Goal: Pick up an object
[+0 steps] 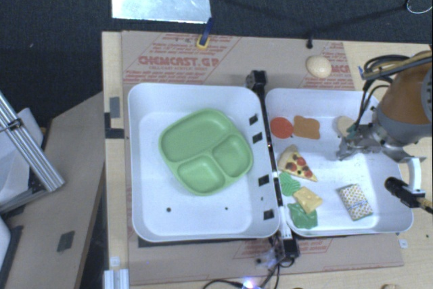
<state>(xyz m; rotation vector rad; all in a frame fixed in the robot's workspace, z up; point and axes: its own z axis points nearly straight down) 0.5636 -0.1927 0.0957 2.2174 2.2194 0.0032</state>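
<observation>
While objects lie below, the hand (346,149) (fingers blurred) seemingly hovers.

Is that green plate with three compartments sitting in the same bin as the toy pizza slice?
No, the green three-compartment plate lies in the left white bin, while the toy pizza slice lies in the right white bin.

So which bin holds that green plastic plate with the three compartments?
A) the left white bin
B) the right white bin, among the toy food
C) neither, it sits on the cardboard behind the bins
A: the green three-compartment plastic plate lies in the left white bin, while the toy pizza slice and the other play food lie in the right white bin.
</observation>
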